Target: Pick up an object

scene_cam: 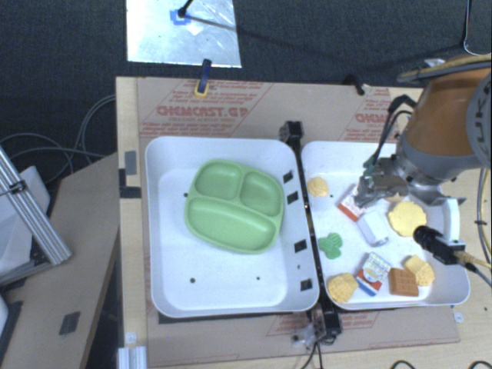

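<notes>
Dark carpet surrounds the cardboard-topped bench [231, 106] we look down on, with two white bins side by side. We see a green divided plate [234, 204] lying in the left bin [165, 229]. In the right bin [453, 283] the gripper [367, 191] hangs over a red-and-white packet [350, 207], beside a yellow round piece [406, 217]. A green toy [331, 244] and a waffle [402, 281] lie nearer the front. We cannot tell how its jaws stand.
</notes>
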Tool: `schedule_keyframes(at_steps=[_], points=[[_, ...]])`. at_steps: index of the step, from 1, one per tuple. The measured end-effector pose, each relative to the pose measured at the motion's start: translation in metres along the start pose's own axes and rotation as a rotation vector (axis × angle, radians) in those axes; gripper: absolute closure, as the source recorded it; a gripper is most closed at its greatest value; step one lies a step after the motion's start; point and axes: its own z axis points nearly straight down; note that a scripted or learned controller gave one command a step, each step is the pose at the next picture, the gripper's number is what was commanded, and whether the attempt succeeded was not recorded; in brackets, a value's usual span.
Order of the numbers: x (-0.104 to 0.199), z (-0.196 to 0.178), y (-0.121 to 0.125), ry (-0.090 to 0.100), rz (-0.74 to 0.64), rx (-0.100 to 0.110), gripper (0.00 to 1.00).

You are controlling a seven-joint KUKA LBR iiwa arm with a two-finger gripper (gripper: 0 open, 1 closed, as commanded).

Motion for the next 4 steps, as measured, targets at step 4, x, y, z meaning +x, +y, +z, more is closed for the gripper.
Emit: schedule_keyframes(at_steps=[4], points=[[0.039, -0.011, -0.049, -0.002, 0.007, -0.004, 1.00]])
